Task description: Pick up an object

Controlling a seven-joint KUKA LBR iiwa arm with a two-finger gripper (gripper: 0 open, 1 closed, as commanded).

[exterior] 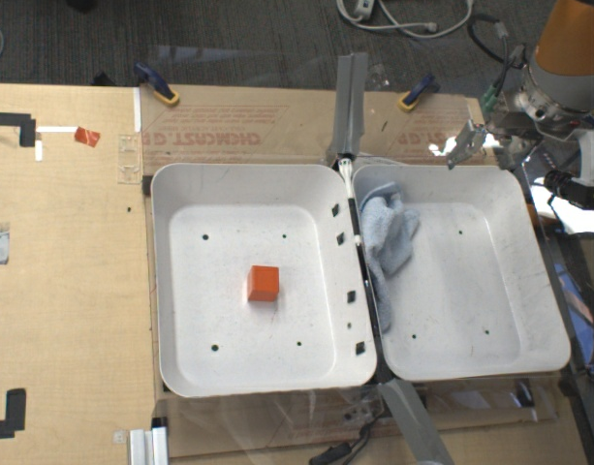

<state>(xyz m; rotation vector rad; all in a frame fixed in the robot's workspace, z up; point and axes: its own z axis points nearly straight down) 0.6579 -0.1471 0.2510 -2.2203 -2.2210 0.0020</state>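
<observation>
- Two shallow white bins sit side by side on the table: the left bin and the right bin, touching along a central seam where a grey divider bar runs up toward the table's far edge.
- One small orange cube rests on the floor of the left bin, a little nearer the bin's front wall than its far wall and well apart from every side.
- One crumpled light blue cloth lies in the right bin, bunched against that bin's left wall, just beside the seam.
- The arm reaches in over the table's far right corner, its orange band above the grey wrist.
- The hand hangs just above the far right corner of the right bin, well apart from both the cloth and the cube; nothing lies between its fingers, and how far they are spread cannot be told from this angle.
- Two clamps with blue and yellow grips bite the far edge of the brown cardboard sheet that lies under the bins.
- A small red tag sits on the pale wooden panel at the table's left side.
- Several grey cables trail across the dark floor beyond the far edge.
</observation>
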